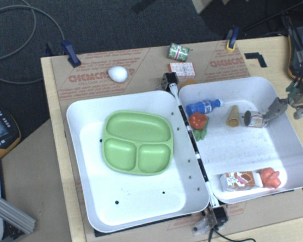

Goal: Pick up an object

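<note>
Camera view from above: the gripper [261, 119] reaches into the right bin [287, 153] from the right, the arm cut off at the frame's edge. Whether it grips anything cannot be told; a small dark and silver object [251, 118] at its tip is hard to make out. Just left lies a tan cone [232, 116], pointing up and down. A blue bottle [203, 106] lies sideways near the divider, cap pointing right.
</note>
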Tool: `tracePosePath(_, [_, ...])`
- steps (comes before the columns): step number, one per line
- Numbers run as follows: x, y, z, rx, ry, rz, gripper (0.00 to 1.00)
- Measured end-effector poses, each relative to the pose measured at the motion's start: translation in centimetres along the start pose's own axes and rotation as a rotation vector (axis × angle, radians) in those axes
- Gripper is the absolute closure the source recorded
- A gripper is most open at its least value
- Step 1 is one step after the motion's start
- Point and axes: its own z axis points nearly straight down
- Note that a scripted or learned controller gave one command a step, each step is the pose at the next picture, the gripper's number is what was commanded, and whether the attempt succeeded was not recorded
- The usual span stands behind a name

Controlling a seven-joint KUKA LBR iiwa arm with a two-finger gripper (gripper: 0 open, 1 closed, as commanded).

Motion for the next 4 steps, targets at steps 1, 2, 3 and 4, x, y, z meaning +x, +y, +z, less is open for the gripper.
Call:
tracePosePath(1, [2.6,6.7,9.2,0.002,0.002,-0.001,0.0])
tracePosePath(2, [0.6,9.6,14.1,0.0,-0.001,-0.001,0.0])
tracePosePath(3, [7.8,7.8,14.0,0.002,0.003,-0.001,0.0])
tracePosePath(4, [5.4,10.7,14.0,-0.001,-0.001,-0.001,0.0])
